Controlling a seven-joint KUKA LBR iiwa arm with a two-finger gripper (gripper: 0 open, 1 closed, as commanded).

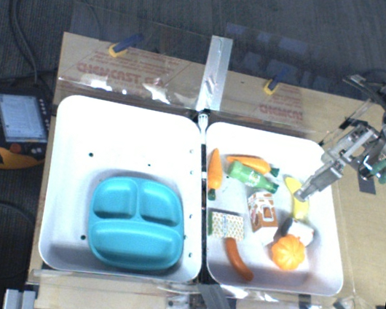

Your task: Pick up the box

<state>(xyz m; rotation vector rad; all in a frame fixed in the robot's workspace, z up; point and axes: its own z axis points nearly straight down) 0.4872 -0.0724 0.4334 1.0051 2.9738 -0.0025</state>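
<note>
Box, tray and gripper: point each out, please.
box point(263, 211), camera view, on its printed top face.
tray point(138, 222), camera view, on its middle divider.
gripper point(304, 194), camera view, at its fingertips over the right bin.

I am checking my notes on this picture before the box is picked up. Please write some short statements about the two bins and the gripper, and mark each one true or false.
1. The blue tray lies in the left bin. True.
2. The box lies in the left bin. False: it is in the right bin, near the middle.
3. The gripper is over the right bin, close to a yellow item. True.
4. The orange fruit lies beside the blue tray. False: it is in the right bin, near the front.
5. The green bottle lies behind the box. True.
</note>
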